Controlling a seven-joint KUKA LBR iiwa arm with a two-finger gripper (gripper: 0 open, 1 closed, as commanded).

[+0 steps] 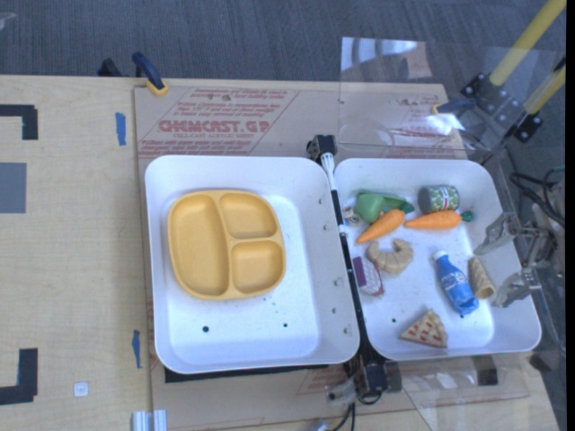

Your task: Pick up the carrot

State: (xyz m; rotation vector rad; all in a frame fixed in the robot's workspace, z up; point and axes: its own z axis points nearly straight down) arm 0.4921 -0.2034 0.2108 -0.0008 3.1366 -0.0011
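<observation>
Camera view from above: we found two carrots (380, 225) lying loose in the right bin (514, 330), just beside the green can (439, 197). The arm's jaws we could not tell apart or together.

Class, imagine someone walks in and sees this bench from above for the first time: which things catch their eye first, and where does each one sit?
The big yellow divided plate stands out first, lying alone in the left bin. Next comes the colourful clutter in the right bin: two orange carrots near its top, a blue bottle toward its right and a pizza slice near its front edge. The metal claw sits at that bin's right rim.
</observation>
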